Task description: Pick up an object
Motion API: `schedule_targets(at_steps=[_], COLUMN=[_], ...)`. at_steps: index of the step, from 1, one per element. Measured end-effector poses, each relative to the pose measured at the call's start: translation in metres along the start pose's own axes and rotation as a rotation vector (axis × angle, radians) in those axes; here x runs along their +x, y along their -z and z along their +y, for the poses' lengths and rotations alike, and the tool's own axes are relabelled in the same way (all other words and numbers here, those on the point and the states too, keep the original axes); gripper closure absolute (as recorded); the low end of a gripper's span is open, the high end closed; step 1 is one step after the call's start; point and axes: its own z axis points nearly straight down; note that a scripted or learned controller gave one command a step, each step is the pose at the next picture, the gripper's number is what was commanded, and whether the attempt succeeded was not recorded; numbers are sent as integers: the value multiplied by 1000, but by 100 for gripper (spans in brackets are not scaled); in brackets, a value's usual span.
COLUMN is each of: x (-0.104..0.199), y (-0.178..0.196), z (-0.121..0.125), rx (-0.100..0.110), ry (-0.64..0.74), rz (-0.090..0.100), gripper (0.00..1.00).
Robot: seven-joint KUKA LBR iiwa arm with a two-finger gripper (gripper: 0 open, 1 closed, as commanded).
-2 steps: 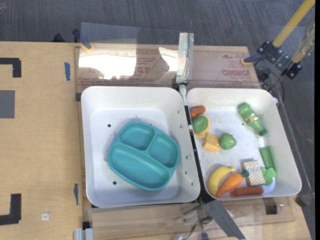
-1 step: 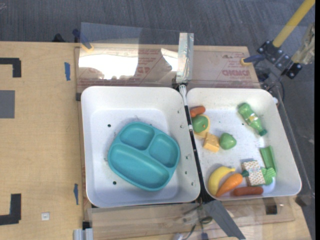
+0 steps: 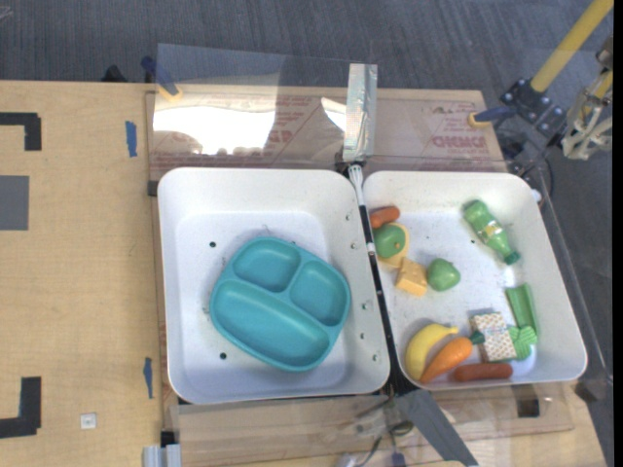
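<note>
Toys fill the right bin (image 3: 557,261), the one nearer the arm's side of the bench, and lie loose on its white floor.

Along the wall shared with the left bin (image 3: 185,261), a short orange-red sausage (image 3: 384,216) lies just above a green-and-yellow apple (image 3: 390,240), the two touching or nearly so. Below the apple sits a yellow cheese wedge (image 3: 413,277), just beside a round green lime (image 3: 443,274).

Near the far right corner a green bottle (image 3: 489,230) lies on its side, tilted. Lower on the right wall a green stick (image 3: 521,306) lies lengthwise, with a small green block (image 3: 526,339) just below it.

At the near edge several pieces crowd together: a yellow banana (image 3: 424,343), an orange carrot (image 3: 450,356) leaning against it, a patterned box (image 3: 494,334) and a red sausage (image 3: 482,372) lying flat below the box.

The left bin holds a teal divided plate (image 3: 280,303) with three compartments, resting flat and slightly turned.

Behind both bins lies a cardboard sheet (image 3: 428,129) under clear film, with a silvery strip (image 3: 359,115) standing at the seam between the bins. A yellow pole (image 3: 579,32) slants across the upper right corner.

Whether the claw is apart or together cannot be told from this view.
</note>
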Motion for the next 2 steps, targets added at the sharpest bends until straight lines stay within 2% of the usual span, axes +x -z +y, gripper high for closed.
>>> schedule_targets(at_steps=[1,2], x=[-9,-8], y=[23,15], z=[-7,-7], rx=[7,1], ry=[598,981], rz=[-2,-1], gripper=[100,100])
